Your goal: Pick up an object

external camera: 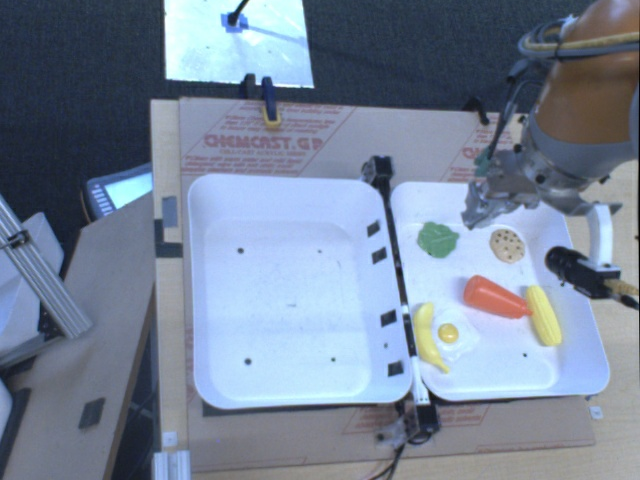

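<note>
The right bin [570, 373] holds several toy foods: a green leafy piece [437, 238], a round speckled cookie [507, 245], an orange carrot [494, 297], a yellow corn cob [543, 314], a fried egg [449, 333] and a yellow banana [428, 336]. My gripper [478, 214] hangs over the bin's far side, between the green piece and the cookie and slightly behind them. Nothing shows between its dark fingers.
The left bin [215, 208] stands beside the right one, with black clips [379, 255] along the shared rim. A black cylinder [575, 268] on the arm's mount juts over the right bin's right edge. Cardboard lies under both bins.
</note>
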